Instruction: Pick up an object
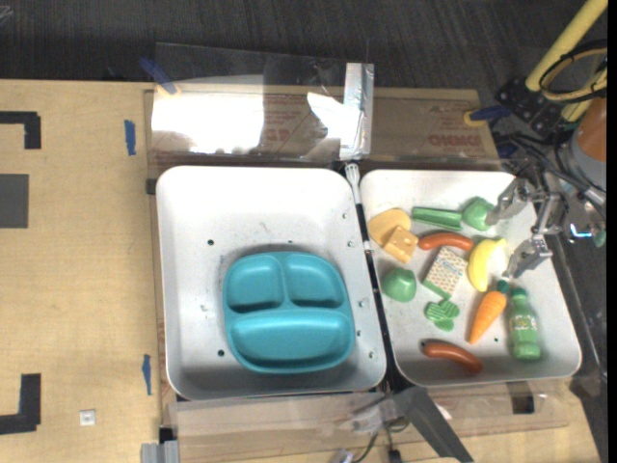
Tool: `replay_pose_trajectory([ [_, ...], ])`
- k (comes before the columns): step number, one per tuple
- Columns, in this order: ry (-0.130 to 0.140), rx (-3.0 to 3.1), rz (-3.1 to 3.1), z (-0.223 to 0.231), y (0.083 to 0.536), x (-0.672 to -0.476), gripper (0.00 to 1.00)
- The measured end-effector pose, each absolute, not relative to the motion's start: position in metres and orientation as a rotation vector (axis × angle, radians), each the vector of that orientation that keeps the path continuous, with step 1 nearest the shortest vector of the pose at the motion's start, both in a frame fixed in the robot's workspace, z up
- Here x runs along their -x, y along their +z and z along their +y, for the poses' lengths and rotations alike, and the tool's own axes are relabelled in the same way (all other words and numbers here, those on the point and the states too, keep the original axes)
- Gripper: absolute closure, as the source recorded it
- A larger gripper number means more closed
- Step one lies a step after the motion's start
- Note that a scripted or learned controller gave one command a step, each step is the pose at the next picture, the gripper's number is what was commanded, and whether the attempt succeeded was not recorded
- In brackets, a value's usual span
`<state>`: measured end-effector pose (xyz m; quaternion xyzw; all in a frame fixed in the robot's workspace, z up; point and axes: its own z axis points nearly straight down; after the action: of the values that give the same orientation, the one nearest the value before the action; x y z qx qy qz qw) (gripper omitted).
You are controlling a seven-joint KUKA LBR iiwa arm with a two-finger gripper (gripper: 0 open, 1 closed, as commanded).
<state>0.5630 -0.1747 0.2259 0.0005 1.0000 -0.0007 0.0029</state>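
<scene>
At the near edge of the right bin (pixel 564 365): red sausage (pixel 451 353), green bottle (pixel 523 326) and orange carrot (pixel 487 314), lying apart. Left bin (pixel 183 220) alongside, bearing a teal divided plate (pixel 287 309). Farther back, yellow lemon (pixel 485 263), smooth and oval, just beside a speckled card (pixel 445 270). Above the lemon's right side, gripper (pixel 521 228) reaching in from the right, fingers spread wide, nothing between them. Beyond, a long green vegetable (pixel 453 215) and yellow wedge (pixel 393 231).
</scene>
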Motion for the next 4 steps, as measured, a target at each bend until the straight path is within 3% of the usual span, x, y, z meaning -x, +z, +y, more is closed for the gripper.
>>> replay_pose_trajectory([
  [1,0.001,-0.035,3.144,-0.202,0.096,-0.530,0.00],
  [2,-0.005,-0.101,3.127,-0.169,0.090,-0.483,0.00],
  [3,-0.011,0.074,3.125,-0.150,0.090,-0.484,0.00],
  [4,-0.013,0.079,3.114,-0.148,0.103,-0.488,1.00],
])
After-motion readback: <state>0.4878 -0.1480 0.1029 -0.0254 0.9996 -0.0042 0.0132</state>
